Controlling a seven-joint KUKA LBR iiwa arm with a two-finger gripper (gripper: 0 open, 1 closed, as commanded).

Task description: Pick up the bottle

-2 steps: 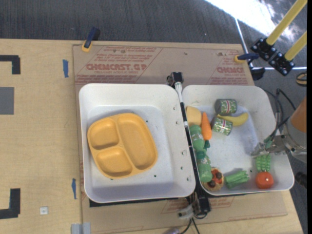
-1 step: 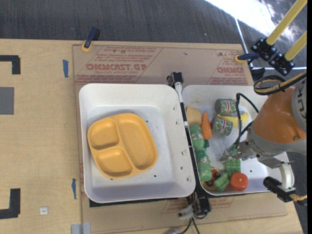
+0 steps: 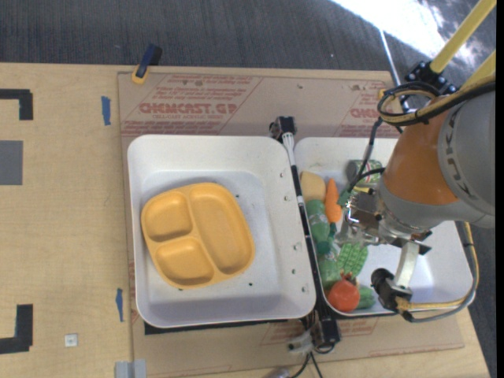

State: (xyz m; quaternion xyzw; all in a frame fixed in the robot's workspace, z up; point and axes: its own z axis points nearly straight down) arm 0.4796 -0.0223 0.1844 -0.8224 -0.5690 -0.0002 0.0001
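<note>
Tool (image 3: 356,225) sits low over the right bin (image 3: 449,246), at its left-centre, among the clutter. Whether it is apart or together: cannot tell, wrist body blocks the view.

Arm (image 3: 429,172) covers the bin's upper middle, entering from the right. Open floor in this bin is to the right and lower right; the left strip beside the dividing rim is crowded.

Bottle (image 3: 319,225): green, translucent, lying along the left wall of the right bin, just left of the tool. Contact with the tool not resolvable. Carrot (image 3: 332,199) just above it, tomato (image 3: 343,294) below, near the front rim.

Left bin (image 3: 157,164) holds a yellow tray (image 3: 197,232), with bare floor around it.
</note>
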